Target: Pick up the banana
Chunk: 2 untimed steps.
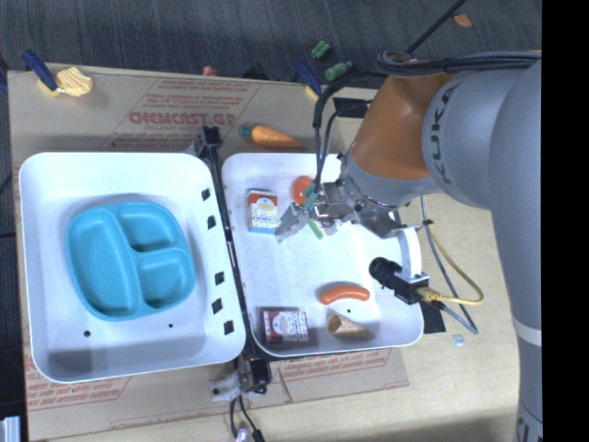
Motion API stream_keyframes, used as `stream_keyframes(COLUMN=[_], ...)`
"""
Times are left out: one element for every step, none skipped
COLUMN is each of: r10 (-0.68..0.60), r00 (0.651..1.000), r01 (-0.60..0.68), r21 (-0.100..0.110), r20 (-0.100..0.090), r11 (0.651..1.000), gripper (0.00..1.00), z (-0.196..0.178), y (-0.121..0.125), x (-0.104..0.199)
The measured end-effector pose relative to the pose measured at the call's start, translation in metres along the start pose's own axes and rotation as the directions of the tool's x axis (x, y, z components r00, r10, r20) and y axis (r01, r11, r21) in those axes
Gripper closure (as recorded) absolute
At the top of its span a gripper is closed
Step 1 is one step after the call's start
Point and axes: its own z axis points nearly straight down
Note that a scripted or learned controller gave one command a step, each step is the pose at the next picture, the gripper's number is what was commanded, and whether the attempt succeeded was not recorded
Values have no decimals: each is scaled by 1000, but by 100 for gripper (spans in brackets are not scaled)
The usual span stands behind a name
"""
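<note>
Gripper (296, 221) mid right bin (276, 288), open floor below.

bench (460, 376): tan, with a printed cardboard sheet (175, 109) spread across it
left bin (37, 274): white and shallow, lay on the cardboard
right bin (276, 274): white, sat just beside the left one, their rims touching
carrot (271, 136): orange, rested on the cardboard just beyond the right bin's far rim
yellow toy (74, 83): lay at the cardboard's far left corner
</note>
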Motion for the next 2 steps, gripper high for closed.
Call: stream_keyframes(r10=[-464, -374], r00=[886, 927], r01=[464, 374], r21=[0, -2], r20=[0, 2], r11=[886, 927], gripper=[0, 0], z=[18, 18], y=[-62, -46], x=[21, 98])
